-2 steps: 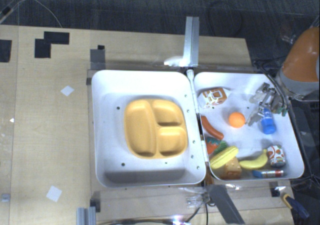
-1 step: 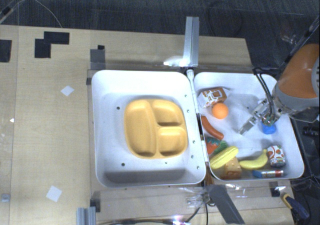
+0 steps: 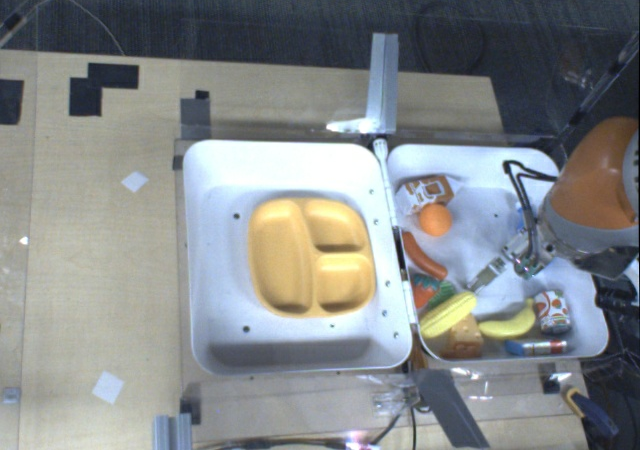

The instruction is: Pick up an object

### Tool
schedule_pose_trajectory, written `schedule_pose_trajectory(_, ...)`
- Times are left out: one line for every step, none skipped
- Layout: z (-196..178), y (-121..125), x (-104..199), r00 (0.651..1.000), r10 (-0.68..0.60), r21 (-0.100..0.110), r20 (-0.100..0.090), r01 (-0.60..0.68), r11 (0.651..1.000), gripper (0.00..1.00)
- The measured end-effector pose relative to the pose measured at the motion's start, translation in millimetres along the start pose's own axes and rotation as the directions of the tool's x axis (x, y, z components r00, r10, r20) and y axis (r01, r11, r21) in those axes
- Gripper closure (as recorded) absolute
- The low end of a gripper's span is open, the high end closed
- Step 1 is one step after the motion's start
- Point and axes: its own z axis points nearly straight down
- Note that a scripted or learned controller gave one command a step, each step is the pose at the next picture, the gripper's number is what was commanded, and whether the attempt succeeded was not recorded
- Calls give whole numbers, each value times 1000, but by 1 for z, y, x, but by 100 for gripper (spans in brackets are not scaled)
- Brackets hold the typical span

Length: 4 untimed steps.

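Banana (image 3: pixel 507 323) sits near my gripper (image 3: pixel 487 276) in the right bin (image 3: pixel 470 163); honestly can't tell if the claw's apart or together.

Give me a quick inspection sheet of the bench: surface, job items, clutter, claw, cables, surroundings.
Surface: wooden bench, two white bins side by side.
Job items: right bin holds orange ball, banana, small can, snack packet, other toy foods.
Clutter: yellow divided tray in left bin.
Claw: claw low over right bin, above the banana; grip state unclear.
Cables: black cable by the wrist.
Surroundings: black tape marks, dark floor.
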Motion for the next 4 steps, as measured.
schedule_pose_trajectory(2,91,-2,955,296,0,-4,-296,955,0)
schedule_pose_trajectory(3,110,-17,1000,4,20,-18,-4,1000,0)
schedule_pose_trajectory(-65,103,-42,998,-57,-2,1,57,998,0)
schedule_pose_trajectory(1,78,5,1000,9,-1,-1,-9,1000,0)
